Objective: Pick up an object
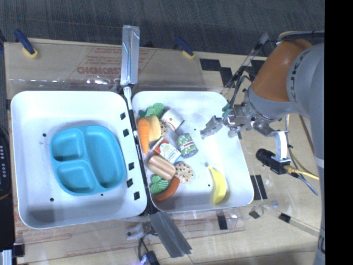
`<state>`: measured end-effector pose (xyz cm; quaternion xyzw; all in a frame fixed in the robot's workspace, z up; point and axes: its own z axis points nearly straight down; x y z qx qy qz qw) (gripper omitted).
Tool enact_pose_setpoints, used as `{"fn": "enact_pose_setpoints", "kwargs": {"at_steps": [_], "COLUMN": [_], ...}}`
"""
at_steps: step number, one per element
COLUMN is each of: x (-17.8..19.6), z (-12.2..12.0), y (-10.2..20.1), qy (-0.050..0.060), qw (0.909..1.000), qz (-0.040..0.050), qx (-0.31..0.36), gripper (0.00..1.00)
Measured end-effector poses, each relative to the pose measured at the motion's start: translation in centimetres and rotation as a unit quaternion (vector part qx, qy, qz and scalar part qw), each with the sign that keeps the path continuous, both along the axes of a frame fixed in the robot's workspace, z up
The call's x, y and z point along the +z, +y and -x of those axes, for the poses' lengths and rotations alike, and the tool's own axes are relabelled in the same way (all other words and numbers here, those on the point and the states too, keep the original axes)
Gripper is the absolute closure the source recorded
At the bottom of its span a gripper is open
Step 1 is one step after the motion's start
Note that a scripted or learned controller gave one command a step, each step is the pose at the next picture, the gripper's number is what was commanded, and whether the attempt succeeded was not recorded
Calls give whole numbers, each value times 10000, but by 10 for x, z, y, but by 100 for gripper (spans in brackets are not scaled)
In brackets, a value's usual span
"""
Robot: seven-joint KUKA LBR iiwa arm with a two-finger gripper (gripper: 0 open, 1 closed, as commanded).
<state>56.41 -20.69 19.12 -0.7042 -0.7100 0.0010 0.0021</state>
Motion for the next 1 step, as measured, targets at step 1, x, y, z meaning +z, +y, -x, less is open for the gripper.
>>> {"fn": "enact_pose_setpoints", "kwargs": {"at_steps": [1], "x": [-32], "z": [-7], "y": [21], "qy": [11], "qw": [10000], "qz": [0], "qx": [76], "gripper": [0]}}
